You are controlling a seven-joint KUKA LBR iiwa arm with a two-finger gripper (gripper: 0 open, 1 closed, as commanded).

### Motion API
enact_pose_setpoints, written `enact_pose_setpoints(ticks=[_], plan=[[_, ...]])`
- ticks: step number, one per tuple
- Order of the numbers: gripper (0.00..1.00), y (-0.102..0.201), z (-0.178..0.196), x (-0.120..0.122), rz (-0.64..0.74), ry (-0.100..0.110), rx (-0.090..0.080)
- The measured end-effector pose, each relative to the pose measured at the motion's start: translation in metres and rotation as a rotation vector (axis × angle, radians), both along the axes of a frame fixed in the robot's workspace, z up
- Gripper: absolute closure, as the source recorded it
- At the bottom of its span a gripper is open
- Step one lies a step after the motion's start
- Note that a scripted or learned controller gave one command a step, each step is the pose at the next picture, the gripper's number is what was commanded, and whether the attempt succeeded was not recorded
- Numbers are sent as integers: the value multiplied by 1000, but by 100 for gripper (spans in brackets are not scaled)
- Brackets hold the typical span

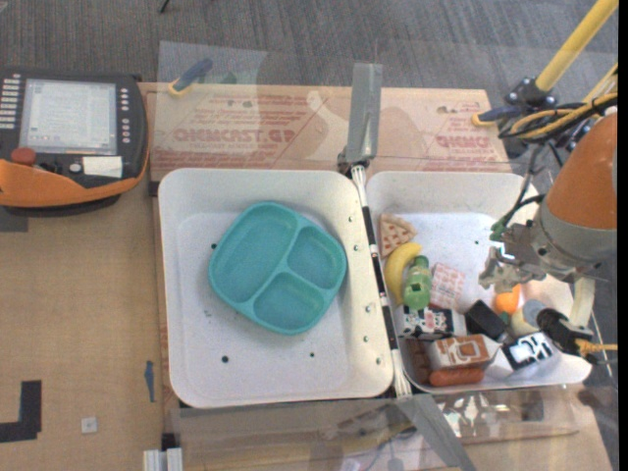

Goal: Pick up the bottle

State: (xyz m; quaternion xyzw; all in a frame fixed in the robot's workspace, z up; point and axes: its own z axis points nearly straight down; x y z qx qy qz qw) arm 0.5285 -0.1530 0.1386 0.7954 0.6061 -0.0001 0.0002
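Seemingly the step in hand is the approach: the gripper (503, 271) hangs low over the right part of the right bin (446, 186), above a small orange object (506, 301). Whether it is spread or pressed together cannot be told from this slanting angle, and nothing is visibly held in it.

The likeliest bottle (418, 287) is the small green one lying in the left part of that bin, at centre right of the frame. It sits just beside the banana (397, 266), probably touching it, with a pink-patterned packet (447, 285) between it and the gripper.

To do this well, the arm should probably shift toward the frame's left, past the packet, and centre over the green body before descending. Closing across the bottle's narrow width, and not along its length, looks the safer choice. The banana crowds one side, so a descent slightly off centre risks nudging both or pinching the fruit too.

The bottle looks short, rounded and smooth, bright green with a paler upper end; its cap and any label are too small to make out.
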Motion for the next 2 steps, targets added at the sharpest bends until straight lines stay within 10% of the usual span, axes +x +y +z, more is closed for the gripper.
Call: enact_pose_setpoints(ticks=[1, 2], plan=[[100, 51, 70, -24, -149, 1, 0], [0, 51, 70, -24, -149, 1, 0]])
